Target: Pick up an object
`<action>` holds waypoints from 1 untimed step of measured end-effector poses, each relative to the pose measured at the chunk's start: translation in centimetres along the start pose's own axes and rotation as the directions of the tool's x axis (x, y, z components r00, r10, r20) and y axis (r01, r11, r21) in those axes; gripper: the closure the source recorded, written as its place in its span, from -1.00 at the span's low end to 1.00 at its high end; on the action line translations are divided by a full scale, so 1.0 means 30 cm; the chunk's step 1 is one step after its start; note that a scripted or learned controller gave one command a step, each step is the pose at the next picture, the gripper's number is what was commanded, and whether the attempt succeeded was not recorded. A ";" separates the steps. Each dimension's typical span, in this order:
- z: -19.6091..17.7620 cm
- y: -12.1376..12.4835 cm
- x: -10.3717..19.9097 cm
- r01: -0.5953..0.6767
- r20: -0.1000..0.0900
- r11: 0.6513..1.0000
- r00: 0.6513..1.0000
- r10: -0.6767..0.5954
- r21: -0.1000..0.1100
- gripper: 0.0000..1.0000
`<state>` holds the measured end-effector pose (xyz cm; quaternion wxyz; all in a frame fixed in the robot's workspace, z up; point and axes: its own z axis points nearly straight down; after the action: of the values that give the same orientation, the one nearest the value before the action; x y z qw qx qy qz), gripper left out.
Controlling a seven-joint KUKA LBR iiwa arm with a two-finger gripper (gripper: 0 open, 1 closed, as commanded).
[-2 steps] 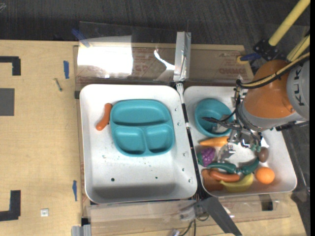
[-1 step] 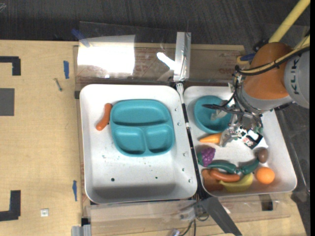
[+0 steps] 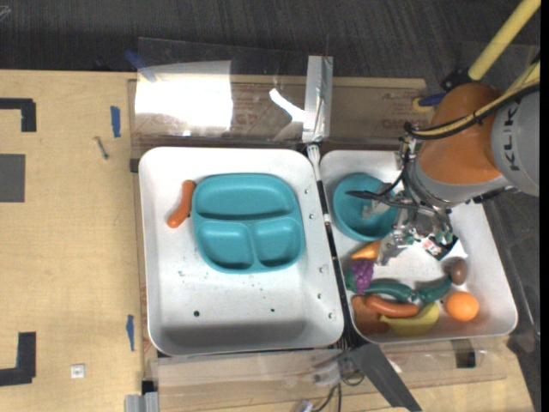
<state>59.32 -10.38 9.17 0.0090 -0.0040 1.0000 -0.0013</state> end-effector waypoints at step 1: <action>-0.002 0.020 0.052 -0.049 0.002 0.999 0.999 0.049 -0.001 -1.00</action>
<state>57.74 -9.79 9.20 0.0100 0.0203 0.9997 -0.0008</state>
